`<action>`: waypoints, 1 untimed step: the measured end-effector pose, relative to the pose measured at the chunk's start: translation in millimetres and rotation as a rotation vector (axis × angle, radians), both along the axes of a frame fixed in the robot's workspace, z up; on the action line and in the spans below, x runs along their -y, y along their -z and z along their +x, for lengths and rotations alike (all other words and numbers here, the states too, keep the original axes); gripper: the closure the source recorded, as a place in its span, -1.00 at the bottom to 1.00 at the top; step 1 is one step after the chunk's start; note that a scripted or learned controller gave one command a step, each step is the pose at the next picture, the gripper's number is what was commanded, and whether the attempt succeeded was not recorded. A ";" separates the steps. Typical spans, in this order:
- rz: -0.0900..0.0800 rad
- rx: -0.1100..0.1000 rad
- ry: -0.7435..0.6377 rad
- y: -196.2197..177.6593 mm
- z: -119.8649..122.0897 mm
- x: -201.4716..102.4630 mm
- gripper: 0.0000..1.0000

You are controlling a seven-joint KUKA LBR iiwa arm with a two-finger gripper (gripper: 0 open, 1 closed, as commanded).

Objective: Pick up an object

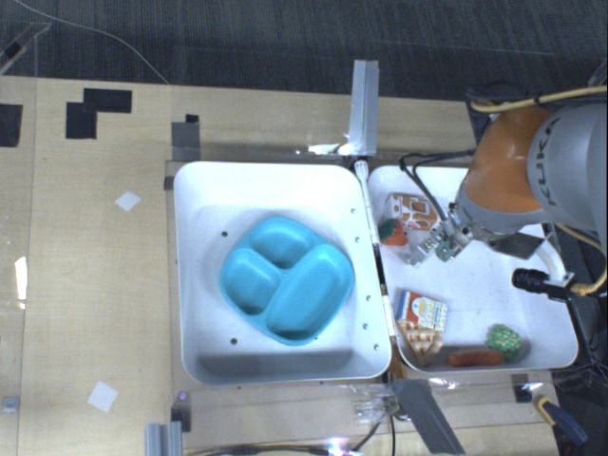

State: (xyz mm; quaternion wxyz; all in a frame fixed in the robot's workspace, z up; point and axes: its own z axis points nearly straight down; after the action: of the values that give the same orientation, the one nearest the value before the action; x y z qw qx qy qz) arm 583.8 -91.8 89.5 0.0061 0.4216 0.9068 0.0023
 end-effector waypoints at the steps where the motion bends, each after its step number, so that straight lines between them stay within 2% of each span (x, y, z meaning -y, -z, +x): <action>1: 0.000 0.000 -0.001 1.0 -0.2 -0.5 -1.00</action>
State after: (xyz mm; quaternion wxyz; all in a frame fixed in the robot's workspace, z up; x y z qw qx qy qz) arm 583.6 -91.3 88.6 0.0061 0.4213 0.9069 0.0025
